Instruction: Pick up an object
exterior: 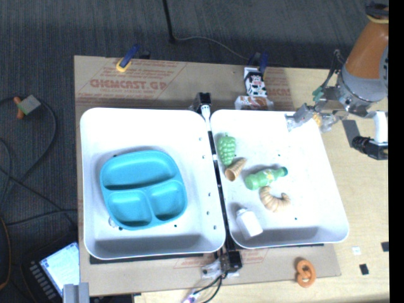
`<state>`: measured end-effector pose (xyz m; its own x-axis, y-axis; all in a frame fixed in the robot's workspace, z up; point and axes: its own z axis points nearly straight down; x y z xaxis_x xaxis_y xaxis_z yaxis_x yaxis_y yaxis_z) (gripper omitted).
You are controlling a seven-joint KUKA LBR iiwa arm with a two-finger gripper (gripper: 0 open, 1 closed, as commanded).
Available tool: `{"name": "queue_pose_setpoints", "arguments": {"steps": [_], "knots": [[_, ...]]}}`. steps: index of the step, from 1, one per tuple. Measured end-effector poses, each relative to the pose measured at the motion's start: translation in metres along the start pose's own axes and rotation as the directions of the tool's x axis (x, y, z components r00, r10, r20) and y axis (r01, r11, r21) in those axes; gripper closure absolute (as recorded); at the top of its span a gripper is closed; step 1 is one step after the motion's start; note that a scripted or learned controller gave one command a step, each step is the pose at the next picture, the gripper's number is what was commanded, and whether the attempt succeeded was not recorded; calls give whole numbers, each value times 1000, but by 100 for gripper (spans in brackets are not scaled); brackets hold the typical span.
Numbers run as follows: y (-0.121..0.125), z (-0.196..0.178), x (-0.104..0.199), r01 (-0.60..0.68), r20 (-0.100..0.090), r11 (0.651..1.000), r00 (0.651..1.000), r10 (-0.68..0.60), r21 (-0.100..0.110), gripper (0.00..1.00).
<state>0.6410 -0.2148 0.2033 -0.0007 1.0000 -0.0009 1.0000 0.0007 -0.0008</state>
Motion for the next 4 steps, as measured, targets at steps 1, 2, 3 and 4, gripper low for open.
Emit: {"name": "queue_pose_setpoints", "arguments": {"steps": [1, 2, 3, 4], "knots": [[1, 116, 53, 1, 1, 1000, 1000, -1, -6, 0], [4, 87, 110, 1, -1, 1000, 1000, -1, -2, 0], [-74, 116, 116, -1, 1, 1000, 1000, 1, -6, 0], [-84, 103, 96, -1, 0, 1000, 1000, 1, 0, 0]]}}
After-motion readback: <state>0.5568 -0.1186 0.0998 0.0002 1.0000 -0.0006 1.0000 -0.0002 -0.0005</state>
